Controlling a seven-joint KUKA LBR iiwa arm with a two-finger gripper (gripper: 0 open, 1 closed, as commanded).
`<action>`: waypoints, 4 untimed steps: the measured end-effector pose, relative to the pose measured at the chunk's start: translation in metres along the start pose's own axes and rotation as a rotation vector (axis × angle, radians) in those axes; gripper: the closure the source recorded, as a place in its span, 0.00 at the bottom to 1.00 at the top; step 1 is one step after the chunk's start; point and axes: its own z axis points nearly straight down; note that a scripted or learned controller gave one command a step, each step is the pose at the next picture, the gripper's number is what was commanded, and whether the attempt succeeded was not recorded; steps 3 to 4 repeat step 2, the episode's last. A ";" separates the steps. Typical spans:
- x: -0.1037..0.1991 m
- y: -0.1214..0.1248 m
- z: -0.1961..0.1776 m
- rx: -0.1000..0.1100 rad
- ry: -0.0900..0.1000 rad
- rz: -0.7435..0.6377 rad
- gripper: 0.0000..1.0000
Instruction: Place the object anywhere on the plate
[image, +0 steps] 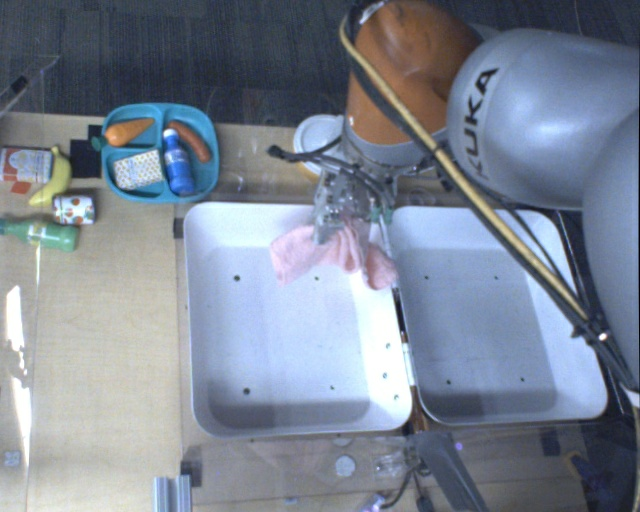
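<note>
A pink cloth hangs bunched at the far right of the left bin, its lower corner drooping over the divide between the bins. My gripper comes down from the orange-banded wrist right above it, and the fingers pinch the cloth's top fold. A blue divided plate lies on the bench beyond the left bin's far-left corner. It holds a carrot, a blue bottle, a sausage-like piece and a patterned packet.
The right bin lies under the arm. A white round dish sits behind the wrist. On the bench at far left are a banana, a small can, a green bottle and a carton.
</note>
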 end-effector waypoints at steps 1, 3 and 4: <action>-0.001 0.052 0.005 0.000 0.000 -0.001 1.00; -0.001 0.052 0.005 -0.001 -0.001 -0.001 0.00; -0.001 0.052 0.005 -0.001 -0.001 -0.001 0.00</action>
